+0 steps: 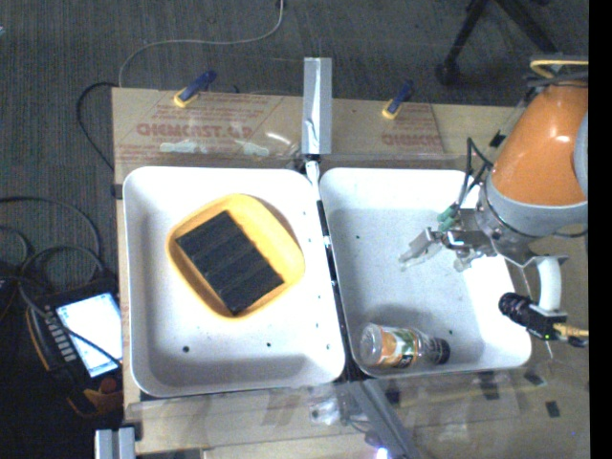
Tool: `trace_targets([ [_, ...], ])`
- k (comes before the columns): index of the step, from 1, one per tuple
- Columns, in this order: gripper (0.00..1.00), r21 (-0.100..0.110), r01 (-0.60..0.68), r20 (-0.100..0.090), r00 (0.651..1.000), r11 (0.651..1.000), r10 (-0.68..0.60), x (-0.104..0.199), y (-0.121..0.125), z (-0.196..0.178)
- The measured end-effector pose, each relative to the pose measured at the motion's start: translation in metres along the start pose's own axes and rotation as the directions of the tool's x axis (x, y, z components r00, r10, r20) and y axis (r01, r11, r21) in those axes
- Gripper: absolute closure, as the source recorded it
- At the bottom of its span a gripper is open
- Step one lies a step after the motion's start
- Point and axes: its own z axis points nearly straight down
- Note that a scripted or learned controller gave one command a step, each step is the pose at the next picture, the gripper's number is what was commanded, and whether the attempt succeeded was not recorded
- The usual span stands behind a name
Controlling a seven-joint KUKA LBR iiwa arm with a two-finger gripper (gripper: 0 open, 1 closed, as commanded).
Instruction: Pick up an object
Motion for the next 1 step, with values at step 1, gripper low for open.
trace_targets([
  [1, 0.00, 0.000, 0.172, -0.001, 0.985, 0.985, -0.172, 0.0016, -0.0248, 0.0841],
])
